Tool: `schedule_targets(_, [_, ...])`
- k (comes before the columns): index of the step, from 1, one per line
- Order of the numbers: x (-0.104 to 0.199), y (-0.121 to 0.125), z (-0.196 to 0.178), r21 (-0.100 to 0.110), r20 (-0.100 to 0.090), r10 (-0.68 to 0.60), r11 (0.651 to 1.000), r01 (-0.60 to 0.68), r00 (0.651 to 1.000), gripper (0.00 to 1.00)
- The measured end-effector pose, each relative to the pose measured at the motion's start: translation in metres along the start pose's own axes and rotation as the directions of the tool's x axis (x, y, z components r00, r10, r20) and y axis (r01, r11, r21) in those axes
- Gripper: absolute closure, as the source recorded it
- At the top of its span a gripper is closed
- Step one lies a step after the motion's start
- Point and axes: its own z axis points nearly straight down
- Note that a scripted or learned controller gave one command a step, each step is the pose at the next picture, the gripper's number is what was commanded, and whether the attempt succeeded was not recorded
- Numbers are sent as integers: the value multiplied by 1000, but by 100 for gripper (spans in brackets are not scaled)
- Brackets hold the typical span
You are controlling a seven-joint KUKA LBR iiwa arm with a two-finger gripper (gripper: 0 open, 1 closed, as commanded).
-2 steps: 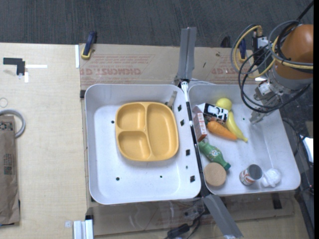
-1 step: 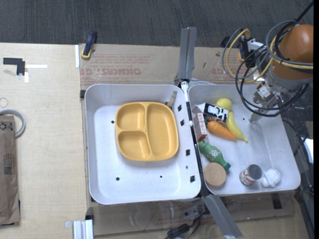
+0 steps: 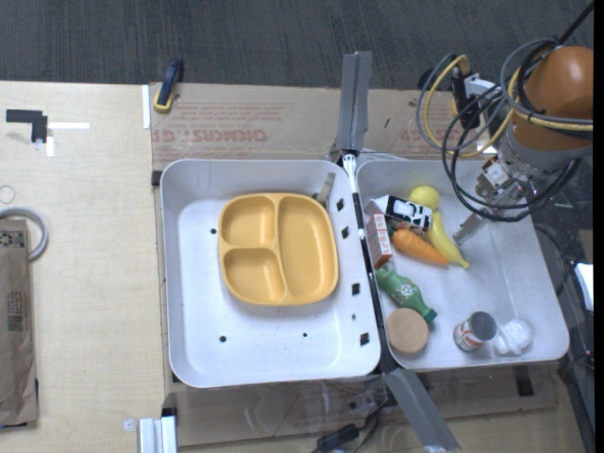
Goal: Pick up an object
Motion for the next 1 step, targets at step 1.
schedule_targets(1, [1, -1, -11, 6, -4, 6, 1000, -6, 1000, 100])
